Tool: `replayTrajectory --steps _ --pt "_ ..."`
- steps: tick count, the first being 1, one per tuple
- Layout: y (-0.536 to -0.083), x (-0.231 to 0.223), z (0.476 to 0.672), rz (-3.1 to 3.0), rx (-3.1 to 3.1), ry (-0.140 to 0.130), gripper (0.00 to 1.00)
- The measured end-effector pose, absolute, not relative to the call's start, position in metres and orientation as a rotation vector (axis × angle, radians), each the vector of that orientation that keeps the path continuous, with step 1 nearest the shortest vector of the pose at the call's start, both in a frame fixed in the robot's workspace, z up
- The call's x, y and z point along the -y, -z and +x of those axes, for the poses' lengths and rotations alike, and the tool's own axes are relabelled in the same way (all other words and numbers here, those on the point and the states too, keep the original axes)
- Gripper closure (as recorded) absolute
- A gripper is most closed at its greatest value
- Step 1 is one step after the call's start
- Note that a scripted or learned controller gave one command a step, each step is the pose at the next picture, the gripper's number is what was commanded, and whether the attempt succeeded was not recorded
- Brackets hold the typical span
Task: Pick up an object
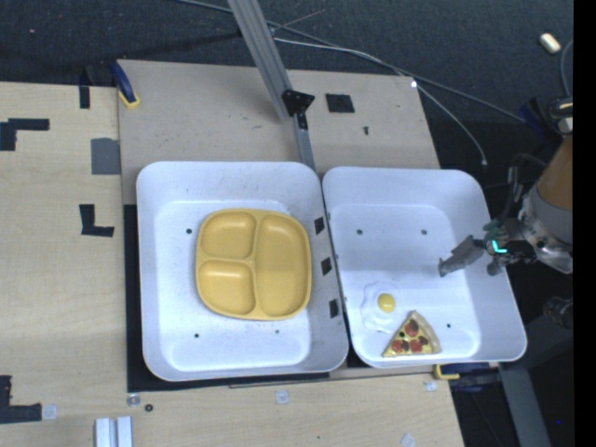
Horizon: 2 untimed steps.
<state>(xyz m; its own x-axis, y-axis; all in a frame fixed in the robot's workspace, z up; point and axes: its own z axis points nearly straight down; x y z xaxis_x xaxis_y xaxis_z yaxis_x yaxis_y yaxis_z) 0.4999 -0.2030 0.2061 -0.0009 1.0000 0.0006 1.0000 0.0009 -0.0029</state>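
A toy fried egg (383, 304) lies in the right bin (410, 194) near its front. Just in front of the egg, a toy pizza slice (411, 336) rests against the bin's front wall. My gripper (463, 256) hangs over the right side of this bin, reaching in from the right edge. It is behind and to the right of the egg and holds nothing that I can see. A yellow divided plate (253, 264) sits in the middle of the left bin (168, 250).
The two white bins stand side by side on the wooden bench, sharing a raised middle wall (326, 250). A grey metal post (270, 54) slants up from behind the bins. Cables run across the dark floor at the back.
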Motion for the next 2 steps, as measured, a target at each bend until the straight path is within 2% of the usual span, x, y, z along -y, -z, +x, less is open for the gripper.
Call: replayTrajectory --steps 1,2 --pt "-0.206 0.203 0.500 -2.219 2.221 -0.002 0.00" --pt "-0.162 0.206 0.501 -2.218 2.218 -0.006 0.00"
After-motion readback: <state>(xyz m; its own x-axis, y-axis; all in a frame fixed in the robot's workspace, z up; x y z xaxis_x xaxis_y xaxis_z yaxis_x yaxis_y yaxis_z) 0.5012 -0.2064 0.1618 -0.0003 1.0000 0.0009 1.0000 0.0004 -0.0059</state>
